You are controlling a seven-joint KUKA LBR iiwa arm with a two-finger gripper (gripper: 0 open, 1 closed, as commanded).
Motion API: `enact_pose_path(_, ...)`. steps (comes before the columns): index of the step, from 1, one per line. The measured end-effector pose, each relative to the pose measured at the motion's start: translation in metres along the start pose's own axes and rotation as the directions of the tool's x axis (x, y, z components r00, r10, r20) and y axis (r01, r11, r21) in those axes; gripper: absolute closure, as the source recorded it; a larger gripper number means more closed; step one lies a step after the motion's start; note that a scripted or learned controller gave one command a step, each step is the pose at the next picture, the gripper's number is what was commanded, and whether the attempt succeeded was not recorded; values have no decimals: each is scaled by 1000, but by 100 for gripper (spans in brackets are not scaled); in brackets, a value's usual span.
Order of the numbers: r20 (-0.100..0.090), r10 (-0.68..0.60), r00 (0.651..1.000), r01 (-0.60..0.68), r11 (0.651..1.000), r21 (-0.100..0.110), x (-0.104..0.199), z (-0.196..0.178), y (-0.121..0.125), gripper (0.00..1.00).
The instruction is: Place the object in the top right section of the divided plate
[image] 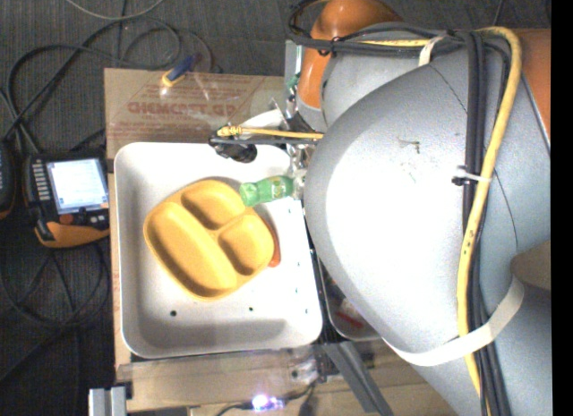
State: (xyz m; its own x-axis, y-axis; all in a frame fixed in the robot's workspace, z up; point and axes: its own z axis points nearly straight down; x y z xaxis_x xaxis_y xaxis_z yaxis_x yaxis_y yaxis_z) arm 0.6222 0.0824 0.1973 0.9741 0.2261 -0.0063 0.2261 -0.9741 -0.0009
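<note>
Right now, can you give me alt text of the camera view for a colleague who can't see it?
A yellow divided plate sits in a white bin, with a green object lying at the plate's upper right edge. The big grey robot arm covers the right side, and a small screen device lies on the floor at left.

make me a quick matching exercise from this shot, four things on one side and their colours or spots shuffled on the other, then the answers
Things:
1. divided plate
2. green object
3. white bin
4. handheld screen unit

Descriptions:
A. on the floor left of the bench, screen lit
B. yellow, lying in the bin, three sections
C. at the plate's upper right edge, beside the grey arm
D. shallow tray that bears the plate

Pairs: 1-B, 2-C, 3-D, 4-A
</note>
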Motion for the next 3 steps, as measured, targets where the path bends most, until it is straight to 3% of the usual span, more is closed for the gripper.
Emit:
enact_pose_path(1, 3, -220, 975, 220, 975, -4, -5, 16, 28, 100)
enact_pose_path(2, 0, -156, 988, 156, 988, 0, -29, -15, -17, 100)
enact_pose_path(3, 5, -154, 988, 154, 988, 2, -30, -22, -15, 100)
